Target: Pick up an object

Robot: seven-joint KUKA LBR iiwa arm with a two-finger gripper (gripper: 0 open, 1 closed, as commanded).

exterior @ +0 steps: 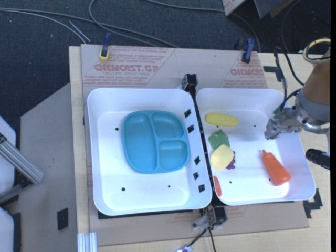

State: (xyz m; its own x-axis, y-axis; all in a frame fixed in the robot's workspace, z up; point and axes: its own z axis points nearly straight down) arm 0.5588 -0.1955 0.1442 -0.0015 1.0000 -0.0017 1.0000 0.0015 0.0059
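The right bin (247, 97) holds a yellow corn cob (221, 121) near its back left, a green leafy piece (218, 138) below it, and a pale yellow fruit (221, 156) with a purple bit at its side. An orange carrot-like piece (274, 168) lies toward the front right. A small red-orange piece (217, 185) rests against the left wall near the front. My gripper (277, 126) hangs over the right side of this bin, above and slightly behind the orange piece, with nothing seen between its fingers.
The left bin (105, 188) carries a blue divided tray (156, 140). A black divider with clips (193, 135) runs between the bins. Clamps (105, 51) hold the cardboard backing at the far edge. Cables trail beside the arm on the right.
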